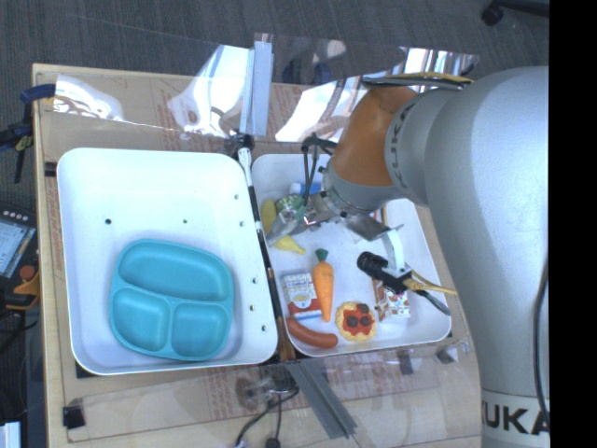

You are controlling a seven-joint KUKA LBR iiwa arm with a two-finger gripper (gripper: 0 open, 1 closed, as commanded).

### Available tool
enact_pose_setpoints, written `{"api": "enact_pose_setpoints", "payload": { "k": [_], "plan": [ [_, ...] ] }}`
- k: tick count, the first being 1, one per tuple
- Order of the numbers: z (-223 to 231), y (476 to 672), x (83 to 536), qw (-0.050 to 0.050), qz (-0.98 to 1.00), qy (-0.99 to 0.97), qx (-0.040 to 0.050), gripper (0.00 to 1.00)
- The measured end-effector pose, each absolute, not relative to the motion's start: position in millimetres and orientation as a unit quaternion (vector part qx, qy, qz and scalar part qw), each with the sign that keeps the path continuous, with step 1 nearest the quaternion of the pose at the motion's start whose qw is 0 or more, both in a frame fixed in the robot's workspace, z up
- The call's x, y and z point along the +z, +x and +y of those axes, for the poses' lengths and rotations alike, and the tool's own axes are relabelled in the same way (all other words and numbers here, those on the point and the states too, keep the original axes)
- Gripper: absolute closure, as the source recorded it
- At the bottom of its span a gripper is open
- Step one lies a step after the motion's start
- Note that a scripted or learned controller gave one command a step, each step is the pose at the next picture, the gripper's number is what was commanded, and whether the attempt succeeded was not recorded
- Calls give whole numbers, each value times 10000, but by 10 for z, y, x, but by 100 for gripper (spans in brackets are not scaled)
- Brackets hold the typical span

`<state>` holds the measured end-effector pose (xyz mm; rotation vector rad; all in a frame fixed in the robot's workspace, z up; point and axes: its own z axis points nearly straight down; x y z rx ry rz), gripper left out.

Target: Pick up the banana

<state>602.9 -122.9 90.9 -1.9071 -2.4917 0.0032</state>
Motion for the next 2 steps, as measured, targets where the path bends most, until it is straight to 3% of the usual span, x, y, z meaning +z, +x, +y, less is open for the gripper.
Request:
{"api": "enact_pose_setpoints", "payload": {
  "k": [1, 2],
  "plan": [
    [-1220, 6031, 1002, 27, -7952, -6064, 14, 100],
    [-503, 6091, 2604, 3, -7970, -6040, 3, 100]
  ]
}}
